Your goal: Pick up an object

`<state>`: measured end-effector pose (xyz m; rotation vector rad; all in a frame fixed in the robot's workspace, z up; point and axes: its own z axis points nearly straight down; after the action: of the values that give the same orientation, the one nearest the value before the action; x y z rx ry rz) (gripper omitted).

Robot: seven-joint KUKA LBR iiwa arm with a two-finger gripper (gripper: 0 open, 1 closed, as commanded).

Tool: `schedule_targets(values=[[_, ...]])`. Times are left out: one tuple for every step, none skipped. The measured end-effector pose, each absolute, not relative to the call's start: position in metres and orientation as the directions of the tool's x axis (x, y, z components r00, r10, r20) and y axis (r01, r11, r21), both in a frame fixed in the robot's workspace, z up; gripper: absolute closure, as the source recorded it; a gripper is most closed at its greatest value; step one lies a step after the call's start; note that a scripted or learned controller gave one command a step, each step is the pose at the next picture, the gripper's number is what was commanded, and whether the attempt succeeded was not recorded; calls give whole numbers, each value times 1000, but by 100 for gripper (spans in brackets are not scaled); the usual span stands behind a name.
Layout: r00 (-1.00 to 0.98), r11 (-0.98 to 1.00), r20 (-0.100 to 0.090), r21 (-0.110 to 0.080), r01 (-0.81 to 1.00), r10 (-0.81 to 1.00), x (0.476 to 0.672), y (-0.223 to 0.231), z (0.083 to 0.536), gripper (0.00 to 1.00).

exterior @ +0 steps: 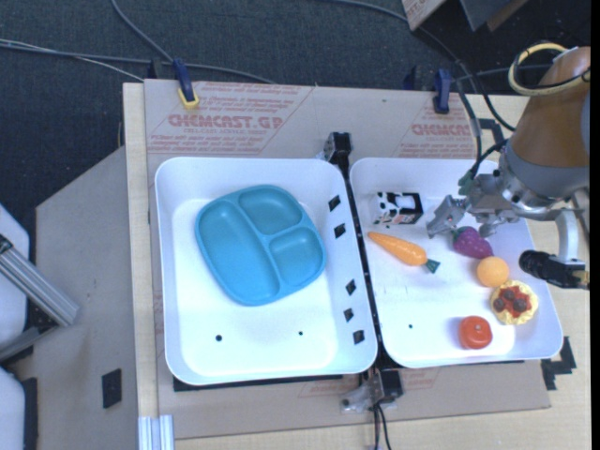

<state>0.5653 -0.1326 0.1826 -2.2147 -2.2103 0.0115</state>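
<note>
Purple and knobbly, a small plastic toy like a bunch of grapes (473,244) is lying in the right-hand shallow white bin (412,337), and we are taking it as the likeliest thing to lift, since our two-finger gripper (461,216) is hovering just beside it on its upper left. We are judging it light, stiff and a little slick, as moulded toy food tends to be; its rounded lumps could let it squirt sideways, so we would close across its widest middle rather than its tapered end. We are seeing the grey fingers spread apart with nothing between them.

Other candidates are sitting near: an orange toy carrot with a green tip (401,249) to the left, a small orange ball-shaped fruit (492,271) just below the grapes, a yellow tart with red filling (514,303), a red tomato-like piece (475,332), and a black-and-white block patterned like a cow (397,207). The left white bin (253,350) is bearing a blue divided plastic plate (260,243).

We are finding several things hard to read: the wrist and orange band are covering the bin's far right corner, a dark cylinder at the right edge is cut off, and we cannot tell whether a fingertip is touching the grapes or merely hanging above them.
</note>
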Motion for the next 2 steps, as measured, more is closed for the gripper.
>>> schedule_targets(values=[[-1, 1, 2, -1, 1000, 1000, 568, -133, 189, 0], [1, -1, 2, -6, 1000, 1000, 571, -142, 134, 0]])
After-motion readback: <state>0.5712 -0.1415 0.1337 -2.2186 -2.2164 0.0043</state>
